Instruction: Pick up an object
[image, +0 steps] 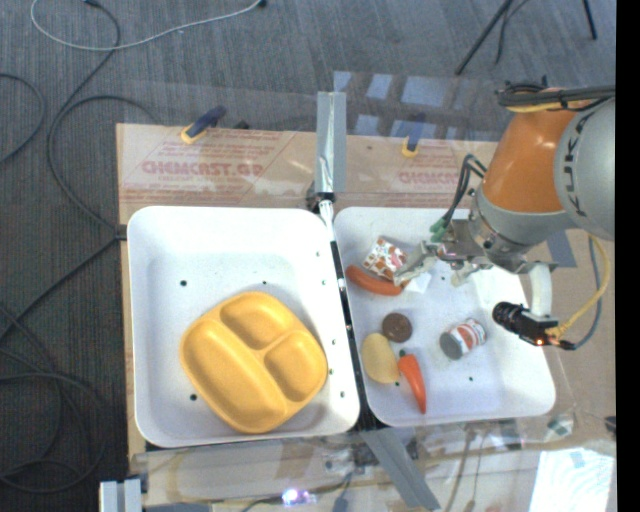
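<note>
The right white bin (520, 390) holds several small objects. A red-and-white packet (383, 257) lies at its back left, with an orange-red sausage (371, 282) just in front of it. Further forward are a brown round disc (397, 326), a pale yellow potato-shaped piece (379, 358) and an orange carrot (413, 383). A small can (462, 338) lies on its side toward the right. My gripper (428, 262) hangs low over the back of this bin, just right of the packet and sausage. Nothing is visibly held.
The left white bin (160, 250) holds a yellow divided plate (254, 360). The grey arm with its orange band (530, 160) covers the right bin's back right corner. A metal divider rail (330, 150) runs between the bins. Cables lie on the floor behind.
</note>
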